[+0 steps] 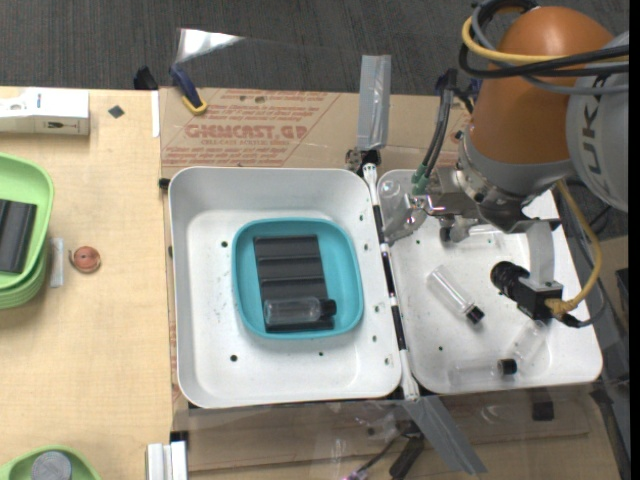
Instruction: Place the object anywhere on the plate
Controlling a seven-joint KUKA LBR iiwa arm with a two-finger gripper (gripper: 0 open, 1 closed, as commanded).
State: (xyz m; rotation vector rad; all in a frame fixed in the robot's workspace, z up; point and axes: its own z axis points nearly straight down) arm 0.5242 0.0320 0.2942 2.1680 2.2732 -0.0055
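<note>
The arm reached in over the far right corner of the bench, and its hand hung above the far left corner of the right bin, close to the wall between the two bins. Whether the hand was spread or pressed together could not be told, and nothing could be seen held in it. In the left bin a teal plate sat near the middle. A black ridged block lay lengthwise on the plate. A clear vial rested across the block's near end, just inside the plate's near rim. In the right bin a capped vial lay slantwise near the middle, its dark cap towards the near right corner. Another small vial lay close to that bin's near edge, well apart from the hand. Behind the left bin a cardboard sheet with red print lay flat. At the bench's left edge stood a green bowl, with a small round orange piece just beside it.
</note>
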